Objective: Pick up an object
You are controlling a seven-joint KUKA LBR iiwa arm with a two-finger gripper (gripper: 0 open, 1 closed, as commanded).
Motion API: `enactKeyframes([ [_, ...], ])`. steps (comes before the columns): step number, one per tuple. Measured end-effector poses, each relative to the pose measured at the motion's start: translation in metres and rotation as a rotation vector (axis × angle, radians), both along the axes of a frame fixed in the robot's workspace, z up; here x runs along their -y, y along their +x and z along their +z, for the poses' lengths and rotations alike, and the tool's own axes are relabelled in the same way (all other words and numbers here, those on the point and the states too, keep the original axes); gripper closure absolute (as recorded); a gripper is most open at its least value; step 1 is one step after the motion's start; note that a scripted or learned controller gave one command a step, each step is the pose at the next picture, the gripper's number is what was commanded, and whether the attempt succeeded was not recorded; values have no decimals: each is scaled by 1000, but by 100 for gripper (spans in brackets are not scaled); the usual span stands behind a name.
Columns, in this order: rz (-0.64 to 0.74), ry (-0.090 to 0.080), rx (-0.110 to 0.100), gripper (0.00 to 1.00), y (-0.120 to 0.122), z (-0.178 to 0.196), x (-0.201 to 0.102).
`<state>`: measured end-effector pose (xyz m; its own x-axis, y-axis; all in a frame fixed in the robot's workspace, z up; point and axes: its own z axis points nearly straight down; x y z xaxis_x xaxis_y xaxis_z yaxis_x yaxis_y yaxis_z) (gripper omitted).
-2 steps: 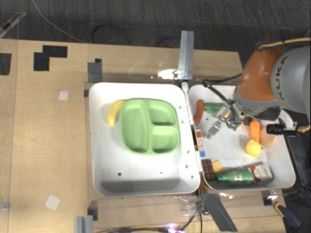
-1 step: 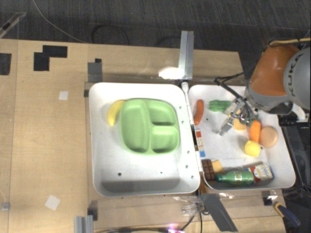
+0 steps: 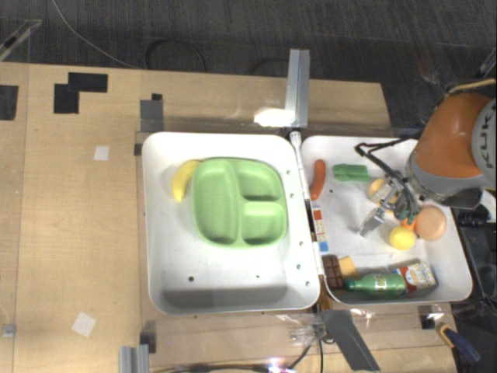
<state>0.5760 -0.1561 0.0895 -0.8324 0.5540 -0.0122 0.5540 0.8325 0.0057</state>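
Observation:
My gripper (image 3: 378, 214) hangs low over the middle of the right bin (image 3: 464, 282), below the grey wrist and its orange band (image 3: 454, 134). A yellow lemon (image 3: 402, 238) and a peach-coloured ball (image 3: 430, 224) lie just right of it, close to its tip. A small pale yellow piece (image 3: 378, 186) sits just above it, partly hidden by the wrist's cables. Further left lie a green stick-shaped item (image 3: 351, 172) and an orange-red sausage (image 3: 318, 179). I see nothing held.
Along the right bin's front wall lie a green bottle (image 3: 376, 286), a brown chocolate bar (image 3: 332, 271) and a small carton (image 3: 420, 275). The left bin (image 3: 167, 286) holds a green divided plate (image 3: 237, 200) and a banana (image 3: 183, 179). A metal post (image 3: 298, 88) stands behind the divider.

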Motion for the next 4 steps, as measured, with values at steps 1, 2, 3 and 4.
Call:
enactKeyframes([
  [1,58,-2,2,0,-26,1,-24],
  [2,58,-2,2,0,-26,1,-24],
  [3,58,-2,2,0,-26,1,-24],
  [4,58,-2,2,0,-26,1,-24],
])
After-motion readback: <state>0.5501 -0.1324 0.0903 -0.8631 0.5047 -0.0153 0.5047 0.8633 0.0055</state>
